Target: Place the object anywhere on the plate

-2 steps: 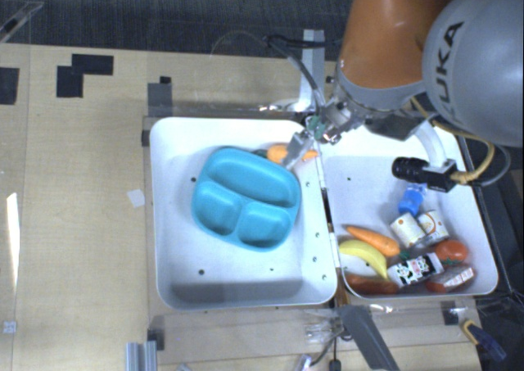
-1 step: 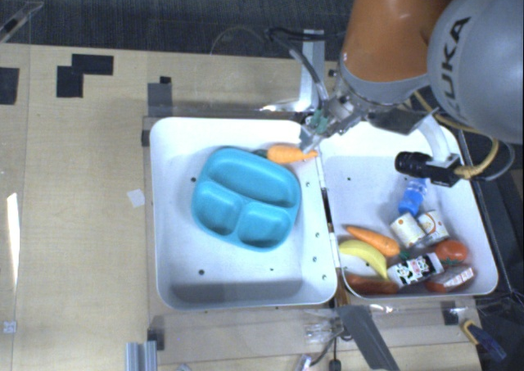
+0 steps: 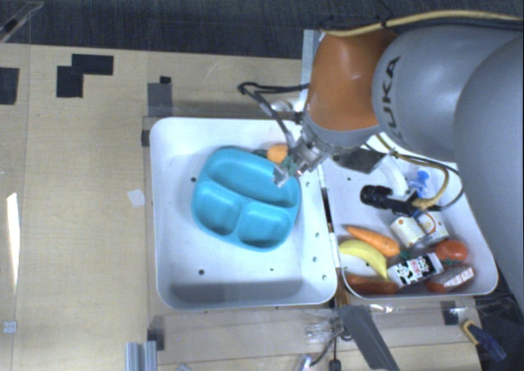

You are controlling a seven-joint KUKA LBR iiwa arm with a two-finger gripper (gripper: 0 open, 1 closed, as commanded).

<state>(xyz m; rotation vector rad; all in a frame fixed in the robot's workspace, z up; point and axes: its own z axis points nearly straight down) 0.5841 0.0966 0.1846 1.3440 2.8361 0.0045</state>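
We see a pale wooden bench point(image 3: 74, 222), dark carpet point(image 3: 164, 1) behind, and a blue three-compartment plate point(image 3: 241, 197); the gripper's point(image 3: 288, 171) state we cannot tell.

— How is the plate point(image 3: 242, 201) finished?
— Smooth blue plastic with a soft sheen is seen. The bins point(image 3: 176, 263) appear as matt white plastic.
— And the bench point(image 3: 74, 222)?
— Pale, wood-like, matt. The arm point(image 3: 458, 74) is coated in glossy grey, banded in orange.
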